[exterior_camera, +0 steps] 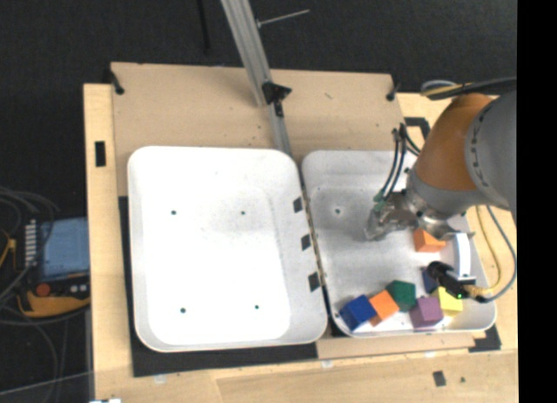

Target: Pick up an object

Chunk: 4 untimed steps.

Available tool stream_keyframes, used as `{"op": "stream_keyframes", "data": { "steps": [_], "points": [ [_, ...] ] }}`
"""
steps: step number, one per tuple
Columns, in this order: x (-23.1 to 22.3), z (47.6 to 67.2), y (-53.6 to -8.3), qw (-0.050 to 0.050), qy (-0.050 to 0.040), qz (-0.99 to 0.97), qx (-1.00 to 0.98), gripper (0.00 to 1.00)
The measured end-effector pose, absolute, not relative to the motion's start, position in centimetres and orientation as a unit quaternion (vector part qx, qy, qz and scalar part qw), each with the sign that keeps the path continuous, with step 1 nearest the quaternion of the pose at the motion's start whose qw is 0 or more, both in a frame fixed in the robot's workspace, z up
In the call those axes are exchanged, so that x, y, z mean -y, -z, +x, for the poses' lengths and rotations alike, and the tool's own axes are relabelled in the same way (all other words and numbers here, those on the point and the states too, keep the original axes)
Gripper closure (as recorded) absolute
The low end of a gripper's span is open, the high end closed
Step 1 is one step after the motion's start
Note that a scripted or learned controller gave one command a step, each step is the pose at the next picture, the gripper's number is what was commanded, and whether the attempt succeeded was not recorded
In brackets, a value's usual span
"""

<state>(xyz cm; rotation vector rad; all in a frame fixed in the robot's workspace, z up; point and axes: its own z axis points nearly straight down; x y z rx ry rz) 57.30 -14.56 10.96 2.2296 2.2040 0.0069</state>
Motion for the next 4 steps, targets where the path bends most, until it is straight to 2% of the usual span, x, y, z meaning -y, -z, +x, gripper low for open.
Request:
{"op": "stream_keyframes", "data": {
  "steps": [2,3,4],
  "points": [
    [16.0,57.8,-21.6,0.004,-0.0021,0.708,-0.706,1.0],
    [16.1,58.0,-25.1,0.003,-0.0018,0.706,-0.708,1.0],
    [11.3,57.7,-25.9,0.0,-0.001,0.705,-0.709,1.0]
  ]
}}
